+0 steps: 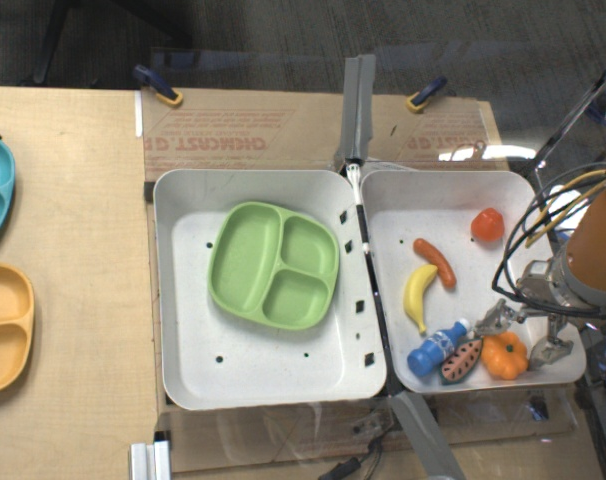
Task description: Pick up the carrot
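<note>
Carrot (435,262) lies in the right bin (393,268), long axis slanting from far-left to near-right, up and left of the gripper (528,333) (fingers spread wide, straddling the small pumpkin (504,356)).

Cardboard sheet (283,128) reads "CHEMCAST GP" (upside down).

The arm enters at the right edge of the frame, lower right quarter, its orange band showing at the edge above the wrist. Black cables loop out from it toward the upper right. Below the band the wrist ends in a metal claw (528,334) pointing down, its two fingers (495,320) spread apart to left and right with a clear gap between them.
</note>
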Robot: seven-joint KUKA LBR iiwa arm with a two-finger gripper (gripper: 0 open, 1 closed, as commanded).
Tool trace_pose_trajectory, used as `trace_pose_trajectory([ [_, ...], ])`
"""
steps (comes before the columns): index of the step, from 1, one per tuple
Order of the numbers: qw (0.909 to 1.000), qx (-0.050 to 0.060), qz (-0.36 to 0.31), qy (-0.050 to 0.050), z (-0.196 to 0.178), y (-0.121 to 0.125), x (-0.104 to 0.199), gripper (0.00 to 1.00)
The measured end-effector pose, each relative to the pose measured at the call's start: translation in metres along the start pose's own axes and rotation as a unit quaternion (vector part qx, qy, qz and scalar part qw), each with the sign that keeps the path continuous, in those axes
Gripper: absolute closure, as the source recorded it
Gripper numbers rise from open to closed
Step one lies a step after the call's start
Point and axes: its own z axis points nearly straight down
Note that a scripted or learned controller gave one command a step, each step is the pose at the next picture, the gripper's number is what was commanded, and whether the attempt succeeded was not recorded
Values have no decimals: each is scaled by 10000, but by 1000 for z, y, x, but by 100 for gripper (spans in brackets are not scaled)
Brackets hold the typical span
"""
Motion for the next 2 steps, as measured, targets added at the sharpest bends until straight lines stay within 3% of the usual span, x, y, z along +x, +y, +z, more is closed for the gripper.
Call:
trace_pose_trajectory([
  [1,9924,13,-1231,-10,-81,-12,-7,0],
  [2,9952,-3,-977,-4,0,-5,7,0],
])
